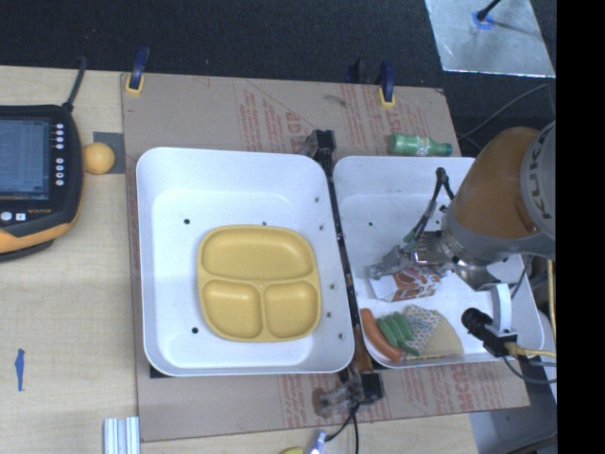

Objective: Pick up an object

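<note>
Cardboard-covered bench (236,112) with faint red print, unreadable, "KUKA" arm (501,206)

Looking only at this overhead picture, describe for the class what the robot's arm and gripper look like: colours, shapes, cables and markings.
The arm is a thick, rounded grey body with a broad orange band above the wrist, and part of some dark lettering shows at its right side. A thin dark cable runs along it toward the gripper, which is small, metallic grey and angular, with slim parts.
</note>
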`<move>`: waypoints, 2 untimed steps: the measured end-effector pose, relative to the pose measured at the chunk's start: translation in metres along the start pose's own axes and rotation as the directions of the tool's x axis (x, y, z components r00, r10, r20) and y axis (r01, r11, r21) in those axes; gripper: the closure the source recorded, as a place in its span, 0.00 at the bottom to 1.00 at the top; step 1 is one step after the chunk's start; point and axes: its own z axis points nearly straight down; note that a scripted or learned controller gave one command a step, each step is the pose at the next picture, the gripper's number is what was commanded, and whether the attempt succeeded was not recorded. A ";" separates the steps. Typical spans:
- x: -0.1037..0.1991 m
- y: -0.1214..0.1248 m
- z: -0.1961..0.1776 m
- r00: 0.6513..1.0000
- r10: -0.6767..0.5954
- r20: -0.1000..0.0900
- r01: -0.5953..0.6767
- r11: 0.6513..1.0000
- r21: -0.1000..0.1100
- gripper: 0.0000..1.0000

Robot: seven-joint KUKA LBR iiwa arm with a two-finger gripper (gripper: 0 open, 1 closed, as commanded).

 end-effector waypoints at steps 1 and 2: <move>-0.001 0.001 -0.011 1.000 -0.004 0.001 0.004 1.000 -0.002 1.00; 0.055 0.044 -0.092 1.000 0.004 0.007 -0.004 1.000 0.010 1.00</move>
